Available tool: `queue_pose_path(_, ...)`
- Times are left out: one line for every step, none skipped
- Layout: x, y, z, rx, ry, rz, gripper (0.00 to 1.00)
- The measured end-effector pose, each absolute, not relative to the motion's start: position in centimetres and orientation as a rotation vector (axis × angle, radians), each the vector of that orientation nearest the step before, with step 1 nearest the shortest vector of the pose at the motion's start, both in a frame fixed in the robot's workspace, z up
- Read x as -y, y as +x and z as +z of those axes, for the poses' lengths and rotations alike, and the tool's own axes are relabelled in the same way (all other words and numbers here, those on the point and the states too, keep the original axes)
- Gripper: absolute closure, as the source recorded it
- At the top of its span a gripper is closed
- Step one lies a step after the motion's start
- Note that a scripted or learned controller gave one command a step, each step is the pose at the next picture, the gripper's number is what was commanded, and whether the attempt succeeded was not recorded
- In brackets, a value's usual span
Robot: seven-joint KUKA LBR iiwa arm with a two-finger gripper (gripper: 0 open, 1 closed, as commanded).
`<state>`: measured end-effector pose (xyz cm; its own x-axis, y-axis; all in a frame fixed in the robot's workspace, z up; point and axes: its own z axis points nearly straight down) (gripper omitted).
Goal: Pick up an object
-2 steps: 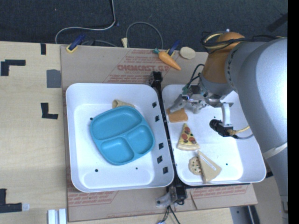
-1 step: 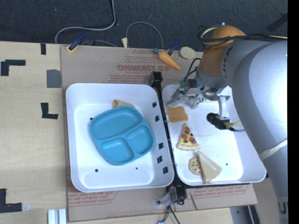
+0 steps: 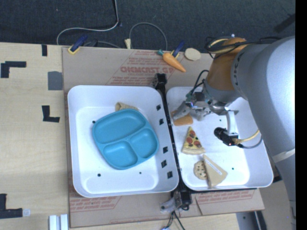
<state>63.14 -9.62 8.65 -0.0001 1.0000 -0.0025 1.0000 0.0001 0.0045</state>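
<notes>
The arm (image 3: 268,80) reaches in from the right over the right bin (image 3: 254,176), its pincer (image 3: 184,113) low near that bin's upper left corner. The pincer hangs right over a small tan bread piece (image 3: 183,121); whether it is spread or pressed together I cannot tell, and nothing is seen between its tips. Just below the bread lies a pizza slice (image 3: 192,142), and nearer the front edge a cookie (image 3: 199,170) touches a tan wedge (image 3: 215,172). The left bin (image 3: 79,176) carries a blue divided plate (image 3: 125,139), with a tan item (image 3: 125,107) peeking out behind it. On the tabletop (image 3: 29,143) beyond the bins sit a toy carrot (image 3: 173,62) and a pale round piece (image 3: 193,54)
</notes>
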Motion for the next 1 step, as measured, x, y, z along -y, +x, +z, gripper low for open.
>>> queue_pose_path(10.14,66.31,8.97,-2.224,2.217,0.001,0.00)
